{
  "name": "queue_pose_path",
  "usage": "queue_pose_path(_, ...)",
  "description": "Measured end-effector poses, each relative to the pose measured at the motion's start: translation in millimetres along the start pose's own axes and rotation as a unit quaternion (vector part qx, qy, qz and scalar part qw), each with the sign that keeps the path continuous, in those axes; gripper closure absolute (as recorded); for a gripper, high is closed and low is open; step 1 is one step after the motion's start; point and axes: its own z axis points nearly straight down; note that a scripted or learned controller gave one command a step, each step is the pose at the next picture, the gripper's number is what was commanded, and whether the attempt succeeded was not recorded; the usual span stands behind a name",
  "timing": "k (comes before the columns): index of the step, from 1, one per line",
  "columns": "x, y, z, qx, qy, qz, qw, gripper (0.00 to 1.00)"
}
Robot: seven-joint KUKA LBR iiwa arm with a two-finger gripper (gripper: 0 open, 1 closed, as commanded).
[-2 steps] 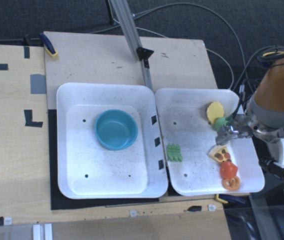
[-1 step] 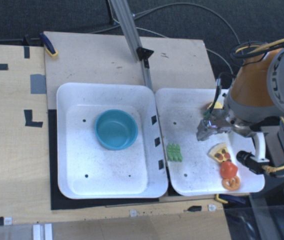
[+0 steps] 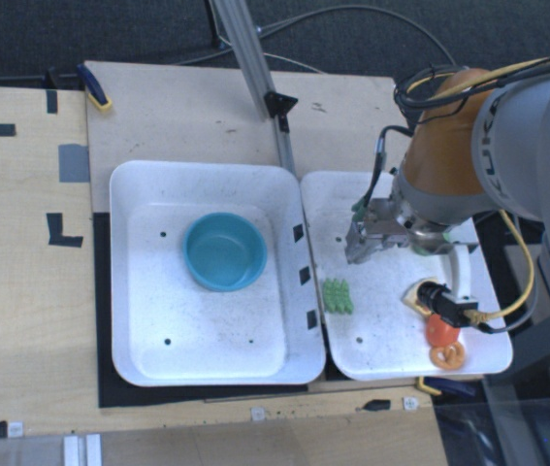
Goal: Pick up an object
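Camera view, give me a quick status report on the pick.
Hand over right bin, nothing seen between its fingers. Green block just below it, untouched. Blue bowl in left bin, out of the way.

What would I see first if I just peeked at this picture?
Probably the bright blue bowl, sitting alone in the left white bin. Next, the big grey and orange robot arm reaching over the right bin, its gripper above a little green block. Orange and red toys lie in that bin's near right corner.
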Motion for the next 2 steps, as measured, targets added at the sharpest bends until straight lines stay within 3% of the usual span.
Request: queue_pose_path(2, 96.4, 43.0, 2.3, 0.000, 0.000, 0.001, 1.0000, 1.00)
